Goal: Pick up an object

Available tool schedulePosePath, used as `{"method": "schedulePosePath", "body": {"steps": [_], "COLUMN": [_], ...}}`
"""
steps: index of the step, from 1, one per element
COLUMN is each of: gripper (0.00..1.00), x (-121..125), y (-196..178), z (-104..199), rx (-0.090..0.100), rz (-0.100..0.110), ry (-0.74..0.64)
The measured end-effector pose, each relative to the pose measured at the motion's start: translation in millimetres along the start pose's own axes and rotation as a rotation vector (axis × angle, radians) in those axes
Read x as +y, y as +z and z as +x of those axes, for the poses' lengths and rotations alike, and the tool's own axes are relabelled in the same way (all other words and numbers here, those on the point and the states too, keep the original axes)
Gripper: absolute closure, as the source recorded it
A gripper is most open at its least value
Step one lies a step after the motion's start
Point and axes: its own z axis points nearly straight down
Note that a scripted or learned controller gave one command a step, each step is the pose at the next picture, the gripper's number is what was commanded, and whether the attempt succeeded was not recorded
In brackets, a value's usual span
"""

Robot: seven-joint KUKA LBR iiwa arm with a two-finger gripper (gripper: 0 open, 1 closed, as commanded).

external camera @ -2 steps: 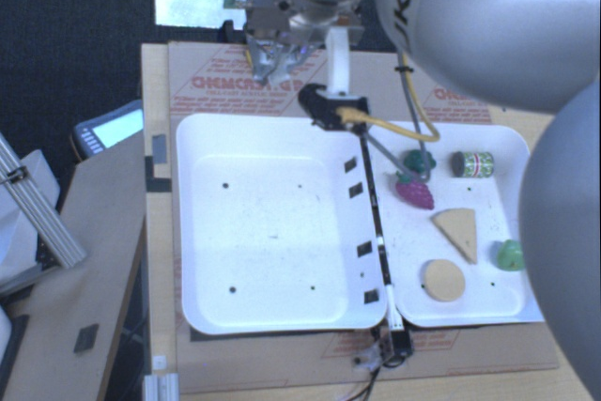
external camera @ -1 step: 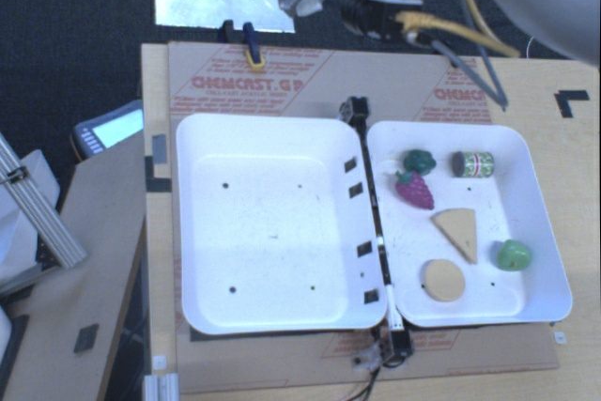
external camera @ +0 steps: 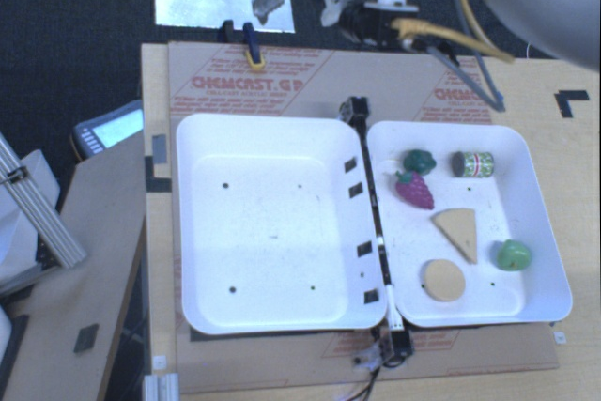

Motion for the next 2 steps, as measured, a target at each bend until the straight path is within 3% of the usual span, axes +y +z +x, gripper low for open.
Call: {"method": "schedulePosePath", "body": {"steps": [1,2], "gripper": [1.0,1.0], "x": [0.1,3.5], "y": [-11.6,212.4], "z": [0.3,-0.8], "rx": [0.001,-0.006], "rz": [-0.003,0.014], "ry": [-0.004,0.005]}}
